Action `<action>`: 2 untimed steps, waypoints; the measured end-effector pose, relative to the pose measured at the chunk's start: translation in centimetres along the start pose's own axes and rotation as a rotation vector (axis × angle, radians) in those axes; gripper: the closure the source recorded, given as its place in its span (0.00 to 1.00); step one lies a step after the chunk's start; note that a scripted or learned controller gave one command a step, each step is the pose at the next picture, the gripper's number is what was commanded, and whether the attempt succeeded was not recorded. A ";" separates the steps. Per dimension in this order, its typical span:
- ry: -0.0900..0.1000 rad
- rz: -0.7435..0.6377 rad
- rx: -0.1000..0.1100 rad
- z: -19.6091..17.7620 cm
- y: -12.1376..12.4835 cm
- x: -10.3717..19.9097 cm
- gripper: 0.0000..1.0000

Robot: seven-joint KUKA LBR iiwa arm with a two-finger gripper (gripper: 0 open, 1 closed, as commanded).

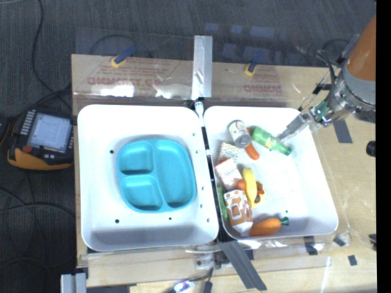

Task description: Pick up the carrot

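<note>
The pincer [286, 133] hangs over the right white bin [311, 182], its tip by a green plastic bottle [269, 139]; whether it is wide or narrow I cannot tell. The orange carrot with green top [267, 226] lies untouched at six o'clock, well apart, so the pick remains undone. No label is readable.

This looks like a robot lab. A wooden bench [342, 188] stands on dark carpet [91, 5] and holds two white bins [98, 182], with tape on the wood. Black cables [24, 17] lie on the floor. A small screen box [43, 138] sits there too. A robot arm [360, 72] reaches in.
</note>
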State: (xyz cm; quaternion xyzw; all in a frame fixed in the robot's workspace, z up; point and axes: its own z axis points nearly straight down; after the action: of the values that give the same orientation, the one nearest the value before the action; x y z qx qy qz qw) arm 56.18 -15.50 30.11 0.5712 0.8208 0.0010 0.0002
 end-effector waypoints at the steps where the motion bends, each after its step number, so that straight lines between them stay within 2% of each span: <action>1: -0.003 -0.020 0.003 3.8 -1.9 -1.9 0.00; 2: 0.001 0.091 0.004 14.2 -6.4 2.5 0.00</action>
State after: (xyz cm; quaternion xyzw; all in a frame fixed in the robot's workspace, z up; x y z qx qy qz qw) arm 49.31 -15.34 15.91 0.6081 0.7939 -0.0004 -0.0015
